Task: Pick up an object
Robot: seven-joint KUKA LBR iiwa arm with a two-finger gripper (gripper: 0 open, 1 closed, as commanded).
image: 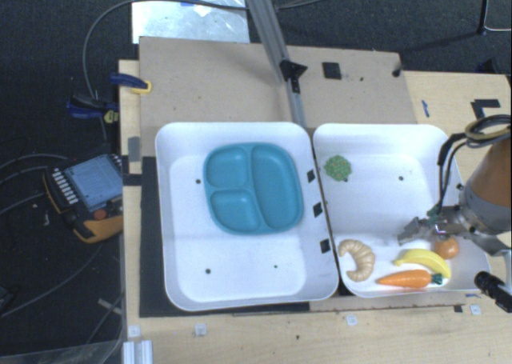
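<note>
The right white bin (pixel 376 194) holds several toy foods. A green broccoli piece (pixel 338 167) lies near its back left corner. Along the front wall lie a tan croissant (pixel 358 258), a yellow banana (pixel 422 259) and an orange carrot (pixel 406 279). A small orange round item (pixel 447 248) sits beside the banana, partly under the arm. My gripper (pixel 428 230) hangs low in the bin's right front part, just above the banana and against the small orange item. Nothing visibly sits in its grasp.
In the left white bin (pixel 184 258) lies a blue divided plate (pixel 254 187). The grey arm with its orange band (pixel 490 186) covers the right bin's right wall. A metal pole (pixel 272 26) slants over the bench's back. Cables and a handheld device (pixel 88 194) lie on the floor at left.
</note>
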